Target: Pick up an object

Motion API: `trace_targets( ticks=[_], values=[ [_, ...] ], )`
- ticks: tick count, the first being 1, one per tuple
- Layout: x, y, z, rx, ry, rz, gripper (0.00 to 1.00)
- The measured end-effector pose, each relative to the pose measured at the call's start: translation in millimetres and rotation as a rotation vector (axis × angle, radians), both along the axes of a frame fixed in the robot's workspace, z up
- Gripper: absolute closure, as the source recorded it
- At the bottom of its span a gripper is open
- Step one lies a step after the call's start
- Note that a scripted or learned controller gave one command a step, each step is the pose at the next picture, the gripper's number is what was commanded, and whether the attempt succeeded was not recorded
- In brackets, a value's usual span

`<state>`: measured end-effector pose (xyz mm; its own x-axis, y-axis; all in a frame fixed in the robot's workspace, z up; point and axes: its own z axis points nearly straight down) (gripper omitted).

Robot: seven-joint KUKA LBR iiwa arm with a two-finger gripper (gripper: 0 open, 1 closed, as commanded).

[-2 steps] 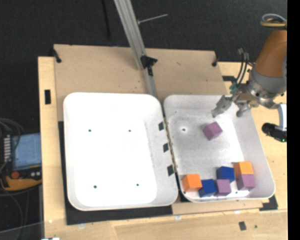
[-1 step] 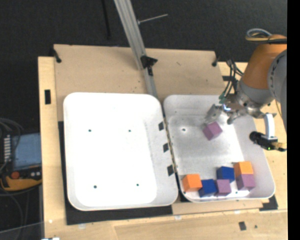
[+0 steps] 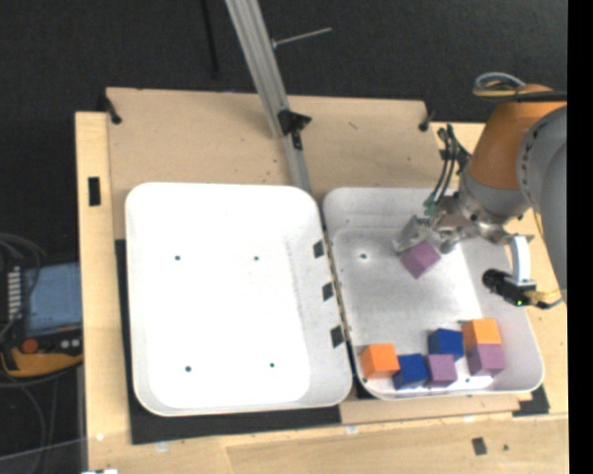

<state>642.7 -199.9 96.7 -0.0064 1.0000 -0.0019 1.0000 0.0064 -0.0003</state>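
And here's the arm [image 3: 509, 161] reaching in from the right, orange band showing above the wrist, gripper [image 3: 422, 242] down over the upper part of the right bin [image 3: 376, 215]. Right at its tip sits a purple cube [image 3: 421, 258], tilted, looking caught between the fingers, jaws closed in on it, though whether it is lifted off the bin floor I can't tell. Along the bin's near edge the rest sit in a huddle: an orange cube [image 3: 380, 359] at the left, a blue cube [image 3: 412, 369] just beside it, a second purple cube [image 3: 442, 367], another blue one [image 3: 446, 342] behind, then an orange block [image 3: 481, 332] touching a purple block [image 3: 487, 356] at the right. The left bin [image 3: 227, 294] lies alongside, touching the right one
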Motion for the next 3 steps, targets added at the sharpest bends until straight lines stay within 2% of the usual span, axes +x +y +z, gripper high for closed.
trace_targets(
  ticks=[1,3],
  values=[
    [1,-2,13,-0.003,-0.005,0.002,1.00],
    [-12,0,122,-0.001,-0.009,-0.006,1.00]
  ],
)
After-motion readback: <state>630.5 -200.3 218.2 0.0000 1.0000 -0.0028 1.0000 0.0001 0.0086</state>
